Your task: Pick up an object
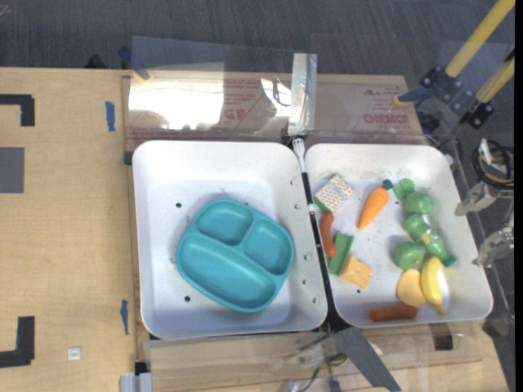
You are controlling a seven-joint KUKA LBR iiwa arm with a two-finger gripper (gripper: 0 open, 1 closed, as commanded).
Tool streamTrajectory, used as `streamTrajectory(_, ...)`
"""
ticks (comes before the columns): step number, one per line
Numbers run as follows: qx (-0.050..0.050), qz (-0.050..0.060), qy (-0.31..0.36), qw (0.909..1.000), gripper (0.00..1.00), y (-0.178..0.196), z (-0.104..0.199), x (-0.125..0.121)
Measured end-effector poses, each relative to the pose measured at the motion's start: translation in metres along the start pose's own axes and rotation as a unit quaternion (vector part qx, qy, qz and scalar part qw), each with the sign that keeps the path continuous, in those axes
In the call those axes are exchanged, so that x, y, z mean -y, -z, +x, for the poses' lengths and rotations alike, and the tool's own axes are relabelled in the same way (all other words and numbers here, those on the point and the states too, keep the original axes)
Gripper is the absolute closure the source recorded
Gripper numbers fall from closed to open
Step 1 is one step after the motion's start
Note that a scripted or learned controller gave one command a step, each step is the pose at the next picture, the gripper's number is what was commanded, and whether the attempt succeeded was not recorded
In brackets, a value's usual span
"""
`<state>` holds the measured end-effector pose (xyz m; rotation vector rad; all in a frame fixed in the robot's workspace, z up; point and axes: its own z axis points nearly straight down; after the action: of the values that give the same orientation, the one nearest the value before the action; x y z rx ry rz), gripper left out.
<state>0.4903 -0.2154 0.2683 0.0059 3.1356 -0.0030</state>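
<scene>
The right bin (368, 160) holds several toy foods. A tan waffle square (333, 193) lies at its upper left, with an orange carrot (373, 207) beside it. A red-orange chili (328, 232), a green stick (341, 251) and a yellow cheese wedge (356, 273) run down the left side. Green vegetables (417, 216) line the right side above a yellow banana (436, 284) and an orange fruit (409, 289). A red sausage (393, 312) rests at the front wall.
The left bin (155, 170) holds a teal divided plate (235, 254), lying tilted. A clear plastic sheet and a taped divider (302, 96) stand behind the bins. A yellow pole with a black clamp (462, 64) and metal fittings (490, 211) sit at the right.
</scene>
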Motion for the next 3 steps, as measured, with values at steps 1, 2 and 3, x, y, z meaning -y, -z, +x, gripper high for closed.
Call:
streamTrajectory(1,-0.004,-0.004,0.197,0.9803,0.0,-0.141,0.013,0.006)
streamTrajectory(2,0.003,0.002,0.306,0.9519,0.0,-0.178,-0.03,-0.059)
streamTrajectory(3,0.006,0.0,0.246,0.9693,0.0,-0.179,-0.092,-0.107)
